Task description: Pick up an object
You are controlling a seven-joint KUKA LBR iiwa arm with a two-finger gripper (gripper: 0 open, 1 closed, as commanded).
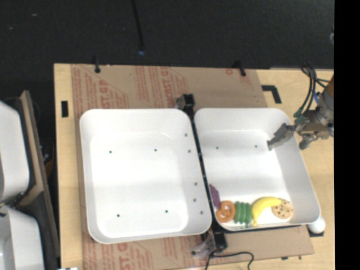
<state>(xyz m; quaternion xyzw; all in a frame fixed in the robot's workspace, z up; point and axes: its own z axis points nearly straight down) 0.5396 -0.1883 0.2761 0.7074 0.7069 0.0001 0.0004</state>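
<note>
Hovering over the right bin's (292, 167) far right rim, the pincer (292, 135) has its 2 fingers spread, nothing between them. Well below it, against the near wall, 4 toy foods sit bunched: pretzel (226, 211), green piece (243, 212), banana (265, 205), cookie (282, 209). They look light, stiff, probably slick plastic; the banana's exposed upper curve seems the best hold.

red print on cardboard sheet (140, 86), too blurred to read
</note>
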